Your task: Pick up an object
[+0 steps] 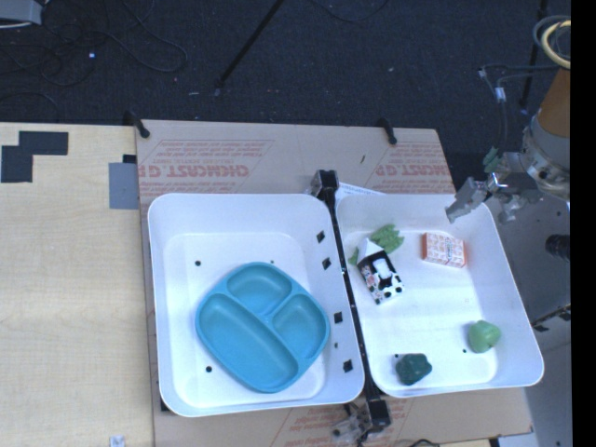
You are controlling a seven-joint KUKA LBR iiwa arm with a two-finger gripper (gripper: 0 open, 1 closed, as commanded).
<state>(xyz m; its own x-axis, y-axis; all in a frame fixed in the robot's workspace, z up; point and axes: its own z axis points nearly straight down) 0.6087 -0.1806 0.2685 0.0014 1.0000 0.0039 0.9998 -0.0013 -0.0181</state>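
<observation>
The right bin (507,277) holds several small things. An orange-and-white patterned block (442,249) lies near its far side. A leafy green piece (386,239) sits to the block's left, with a black-and-white toy (380,276) just below it. A pale green lump (483,336) and a dark green lump (413,368) rest near the front. My gripper (480,209) hovers over the bin's far right corner, above and right of the patterned block. Its fingers are spread open with nothing between them.
The left bin (172,250) holds a blue divided plate (263,326). A black divider (340,287) runs between the bins. Both bins rest on cardboard (233,161); a pale wooden bench top (65,296) extends left. Cables lie on the dark floor behind.
</observation>
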